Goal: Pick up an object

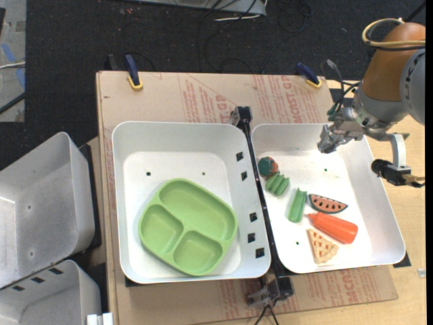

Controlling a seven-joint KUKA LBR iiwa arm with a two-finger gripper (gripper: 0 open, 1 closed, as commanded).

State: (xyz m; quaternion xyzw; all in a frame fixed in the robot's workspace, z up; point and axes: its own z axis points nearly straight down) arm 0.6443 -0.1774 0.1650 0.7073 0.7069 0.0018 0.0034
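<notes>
Gripper (329, 143) hanging over the right bin (379, 215) at its 12 o'clock rim, just inside the back wall; whether it is clamped or apart cannot be told from this angle, and nothing is showing in it. Arm (396, 63) reaching in from 3 o'clock, orange band sitting above the wrist.

Toy food lying in the right bin, toward its left and front: a small round red-and-green piece (268, 165) near the dividing edge, a green pod (277, 184) just beside it at 5 o'clock, a second green pod (296, 205) nearer centre, a watermelon slice (327, 203) at its 3 o'clock, an orange carrot (333, 227) just below that, a waffle-like wedge (322, 246) at 6 o'clock near the front wall. Back half and right side of this bin's floor lying open under the gripper.

Left bin (128, 181) holding a green divided plate (188, 227), tilted toward its front corner, close to the front rim, open floor behind it.

Cardboard sheet (196, 97) under both bins showing red printing, reversed and not readable. Clamps (133, 73) pinning its far edge
</notes>
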